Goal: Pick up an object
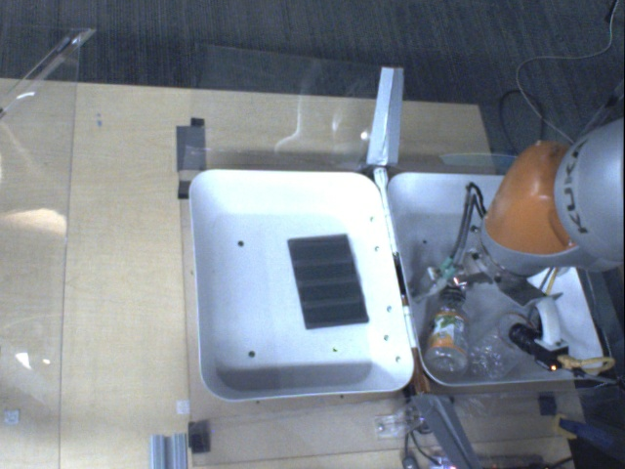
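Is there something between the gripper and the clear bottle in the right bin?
Nothing visible. The gripper hangs just above the clear bottle in the right bin, with bare bin floor around them.

Single fixed overhead camera, slanted down on both bins (210, 262).

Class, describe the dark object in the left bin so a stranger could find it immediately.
Start at the left white bin. Near its middle lies a dark ribbed rectangular pad, flat and slightly tilted. It is dark and opaque, unlike the clear bottle in the right bin.
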Motion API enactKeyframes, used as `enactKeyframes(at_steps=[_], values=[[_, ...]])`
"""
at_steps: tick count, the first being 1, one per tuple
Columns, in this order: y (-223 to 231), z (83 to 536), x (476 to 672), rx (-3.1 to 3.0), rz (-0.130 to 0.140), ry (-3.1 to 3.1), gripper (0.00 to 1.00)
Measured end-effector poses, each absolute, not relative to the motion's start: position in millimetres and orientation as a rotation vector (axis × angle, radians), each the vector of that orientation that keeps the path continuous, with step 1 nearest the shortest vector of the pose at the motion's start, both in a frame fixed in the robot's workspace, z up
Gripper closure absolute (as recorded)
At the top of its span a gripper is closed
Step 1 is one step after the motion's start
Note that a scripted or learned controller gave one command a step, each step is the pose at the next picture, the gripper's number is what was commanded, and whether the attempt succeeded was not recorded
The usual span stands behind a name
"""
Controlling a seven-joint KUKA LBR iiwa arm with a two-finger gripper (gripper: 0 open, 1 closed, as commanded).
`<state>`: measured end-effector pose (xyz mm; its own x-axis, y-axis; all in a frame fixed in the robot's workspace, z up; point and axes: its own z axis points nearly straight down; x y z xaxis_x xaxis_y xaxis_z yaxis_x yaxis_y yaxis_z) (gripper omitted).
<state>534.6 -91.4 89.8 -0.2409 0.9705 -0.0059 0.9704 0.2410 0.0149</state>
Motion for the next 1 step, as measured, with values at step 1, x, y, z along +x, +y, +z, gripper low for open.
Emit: enactKeyframes(at_steps=[1], values=[[-90.1,101.9,537.3,1.922,0.021,2.461,1.00]])
